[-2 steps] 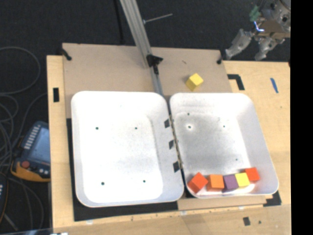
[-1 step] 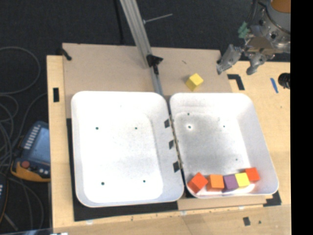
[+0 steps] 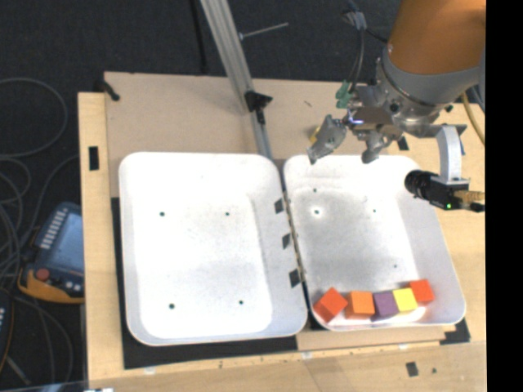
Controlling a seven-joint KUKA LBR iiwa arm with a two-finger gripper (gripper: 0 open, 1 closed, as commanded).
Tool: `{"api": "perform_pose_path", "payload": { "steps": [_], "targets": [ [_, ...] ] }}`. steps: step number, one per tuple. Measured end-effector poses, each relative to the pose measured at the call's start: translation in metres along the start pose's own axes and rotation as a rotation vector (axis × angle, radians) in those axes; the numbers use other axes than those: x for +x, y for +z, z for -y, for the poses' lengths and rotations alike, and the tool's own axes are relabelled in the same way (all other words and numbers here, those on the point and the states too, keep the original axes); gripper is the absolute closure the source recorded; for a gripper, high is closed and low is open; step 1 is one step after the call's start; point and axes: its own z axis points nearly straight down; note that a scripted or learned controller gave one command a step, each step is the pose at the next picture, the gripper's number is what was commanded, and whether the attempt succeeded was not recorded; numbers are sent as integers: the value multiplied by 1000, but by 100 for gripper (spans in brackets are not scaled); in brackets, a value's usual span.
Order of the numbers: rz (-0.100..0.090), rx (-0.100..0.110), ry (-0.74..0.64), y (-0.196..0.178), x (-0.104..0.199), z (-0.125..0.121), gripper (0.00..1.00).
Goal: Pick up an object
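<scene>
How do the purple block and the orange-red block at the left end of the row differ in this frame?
The purple block is purple; the orange-red block is orange-red. The purple block sits mid-row, squared up between an orange block and a yellow block; the orange-red block sits at the end, turned at an angle to the row. Both look similar in size and lie along the right bin's near wall.

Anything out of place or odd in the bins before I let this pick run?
Nothing spilled or damaged. The five blocks are all crowded in a row against the near rim of the right bin, the left orange block turned askew. The gripper hangs open over the far rim, well away from them.
</scene>
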Motion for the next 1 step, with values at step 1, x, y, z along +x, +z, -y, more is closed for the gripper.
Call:
{"api": "perform_pose_path", "payload": {
  "steps": [1],
  "targets": [
    [3,-5,8,-11,-5,-2,100]
  ]
}}
